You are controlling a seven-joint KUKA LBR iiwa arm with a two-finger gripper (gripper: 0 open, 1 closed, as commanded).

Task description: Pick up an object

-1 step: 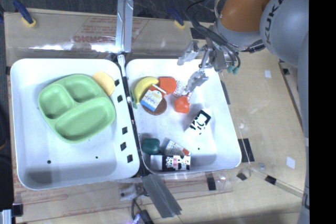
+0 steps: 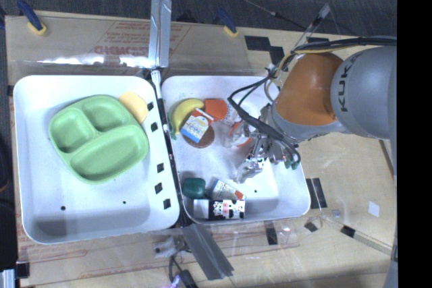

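- Nearest the camera, along the front wall of the right bin (image 2: 297, 202), lies a small black-and-white carton (image 2: 226, 210) printed with red marks.
- Touching that carton on its far side is a tilted white-and-grey packet (image 2: 225, 189), and just left of the packet sits a dark green block (image 2: 194, 187).
- Gripper (image 2: 252, 165) hangs over the middle of the right bin, a little beyond the packet, its metal fingers pointing down toward the white floor; whether they are spread or closed cannot be told from this slanted view, and no object can be seen between them.
- Grey arm (image 2: 364, 94) with its orange band (image 2: 307, 94) covers the right bin's far right part, with black cables looping round the wrist.
- Toward the far left of the right bin lies a yellow banana (image 2: 183, 111), curved beside the divider.
- Just right of the banana, a small blue-and-white box (image 2: 196, 127) rests on a brown round item (image 2: 206, 138).
- Beyond that box sits an orange-red piece (image 2: 216, 108), and right of it a clear, pale object (image 2: 236, 130) too blurred to name.
- Left of the right bin stands the left bin (image 2: 40, 212), which holds a green divided plate (image 2: 99, 138).
- At the plate's far right corner, touching it, is a yellow block (image 2: 133, 104).
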